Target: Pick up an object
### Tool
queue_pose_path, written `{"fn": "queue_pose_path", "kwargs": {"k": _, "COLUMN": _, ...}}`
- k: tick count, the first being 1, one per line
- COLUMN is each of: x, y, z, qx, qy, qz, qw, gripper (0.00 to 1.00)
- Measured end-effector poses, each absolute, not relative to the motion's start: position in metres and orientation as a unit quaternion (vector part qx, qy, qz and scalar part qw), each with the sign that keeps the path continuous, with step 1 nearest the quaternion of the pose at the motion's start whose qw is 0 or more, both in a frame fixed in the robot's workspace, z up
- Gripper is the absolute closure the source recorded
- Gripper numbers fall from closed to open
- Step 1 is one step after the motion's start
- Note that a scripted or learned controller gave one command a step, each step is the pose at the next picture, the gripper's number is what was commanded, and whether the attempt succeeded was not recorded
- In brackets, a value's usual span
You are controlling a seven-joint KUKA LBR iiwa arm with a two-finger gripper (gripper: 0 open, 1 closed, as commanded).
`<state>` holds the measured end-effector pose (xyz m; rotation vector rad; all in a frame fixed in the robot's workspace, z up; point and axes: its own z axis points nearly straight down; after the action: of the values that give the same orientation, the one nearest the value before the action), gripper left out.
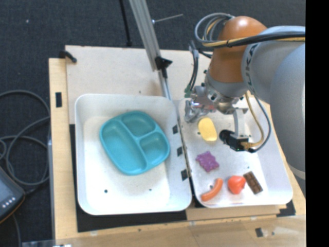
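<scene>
At the right bin (pixel 280 181), we see the pick not yet made: every object lies on the bin floor and nothing is lifted. The arm's gripper (pixel 201 108) hangs low over the bin's far end, close to the wall shared with the left bin (pixel 82 138). The wrist hides its fingers from us, so we cannot tell whether they stand apart or together, and we see nothing between them.

Just beside the gripper lies the yellow object (pixel 207 129), the likeliest target in our judgement: a smooth, rounded, pale yellow lump, perhaps a toy lemon. Nearer the desk's front edge sit a purple knobbly piece (pixel 207 161), an orange carrot-like toy (pixel 212 189), a red-orange rounded toy (pixel 236 184) and a small brown bar (pixel 253 182). A teal divided plate (pixel 134 142) rests in the left bin.

What remains, as we judge it, is the whole grasp: closing on an object and raising it clear.
</scene>
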<state>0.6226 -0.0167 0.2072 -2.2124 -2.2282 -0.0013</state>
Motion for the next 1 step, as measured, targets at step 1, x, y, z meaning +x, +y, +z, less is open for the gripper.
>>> {"fn": "queue_pose_path", "kwargs": {"k": 1, "x": 0.6244, "y": 0.0238, "z": 0.2209, "qx": -0.706, "qy": -0.709, "qz": -0.0008, "qw": 0.0, "gripper": 1.0}}
